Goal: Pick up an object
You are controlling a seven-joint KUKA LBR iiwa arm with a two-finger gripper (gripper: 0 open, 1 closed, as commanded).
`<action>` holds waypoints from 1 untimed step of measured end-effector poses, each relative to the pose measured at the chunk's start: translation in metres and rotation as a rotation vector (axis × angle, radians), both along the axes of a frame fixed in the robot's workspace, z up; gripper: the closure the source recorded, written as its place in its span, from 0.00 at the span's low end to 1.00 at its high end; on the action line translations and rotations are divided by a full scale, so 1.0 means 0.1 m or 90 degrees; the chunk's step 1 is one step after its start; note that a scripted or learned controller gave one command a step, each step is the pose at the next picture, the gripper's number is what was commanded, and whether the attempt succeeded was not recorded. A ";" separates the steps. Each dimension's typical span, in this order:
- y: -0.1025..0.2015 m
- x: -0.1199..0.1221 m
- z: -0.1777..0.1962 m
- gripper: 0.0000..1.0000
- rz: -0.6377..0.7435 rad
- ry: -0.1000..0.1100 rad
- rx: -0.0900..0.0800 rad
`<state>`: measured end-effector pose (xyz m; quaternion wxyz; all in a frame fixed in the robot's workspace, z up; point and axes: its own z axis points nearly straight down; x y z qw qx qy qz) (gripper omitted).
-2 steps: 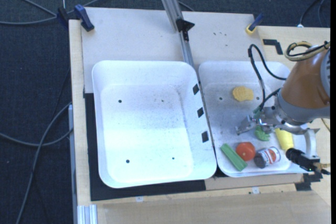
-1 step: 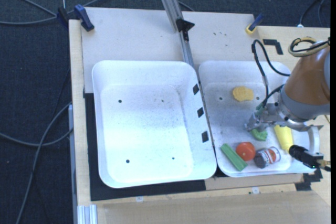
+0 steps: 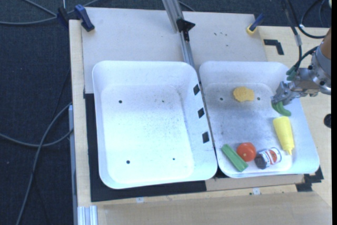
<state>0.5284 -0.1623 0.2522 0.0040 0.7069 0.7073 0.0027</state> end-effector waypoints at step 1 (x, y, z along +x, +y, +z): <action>0.88 -0.04 0.49 1.00 0.004 0.003 0.002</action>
